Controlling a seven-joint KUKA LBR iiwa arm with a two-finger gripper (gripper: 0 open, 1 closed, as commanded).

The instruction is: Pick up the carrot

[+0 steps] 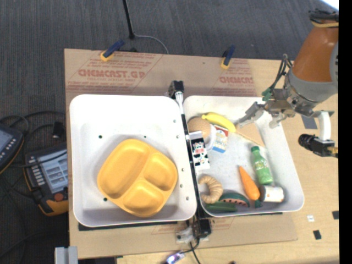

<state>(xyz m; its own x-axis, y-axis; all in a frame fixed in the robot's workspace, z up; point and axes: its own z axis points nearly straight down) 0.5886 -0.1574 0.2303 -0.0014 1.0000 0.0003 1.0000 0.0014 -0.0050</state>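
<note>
The carrot [248, 183] is orange and short. It lies in the right bin [290, 169] near the front, pointing up-left, between a green bottle [262, 166] and a tan ring-shaped toy [211, 186]. My gripper [259, 119] hovers over the bin's far right corner, well behind the carrot. Its two fingers are spread apart with nothing between them, so it is open. The orange-banded arm comes in from the upper right.
The right bin also holds a banana [218, 120], a small white carton [219, 138], a brown ball [197, 126], a black-and-white pack [199, 150] and a watermelon slice [231, 202]. A yellow divided plate [137, 176] lies in the left bin [88, 114].
</note>
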